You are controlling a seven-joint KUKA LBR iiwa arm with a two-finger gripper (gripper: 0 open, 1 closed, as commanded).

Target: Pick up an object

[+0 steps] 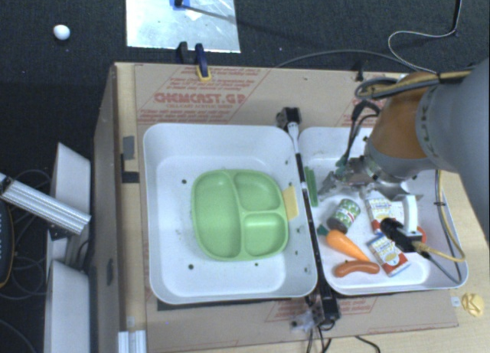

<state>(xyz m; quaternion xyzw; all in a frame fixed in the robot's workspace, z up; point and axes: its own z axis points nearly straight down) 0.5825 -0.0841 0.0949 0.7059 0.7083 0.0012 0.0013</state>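
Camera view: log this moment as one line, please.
arm over right bin | gripper low near can | carrot untouched | green tray in left bin

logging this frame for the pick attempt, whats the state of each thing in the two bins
green divided plate: lying flat in the left bin, right way up.
small can: on its side in the right bin.
carrot: lying flat, just below the can.
sausage: lying flat near the right bin's front edge.
small carton: lying flat, right of the carrot.
gripper: low over the right bin, above the can; grip unclear.
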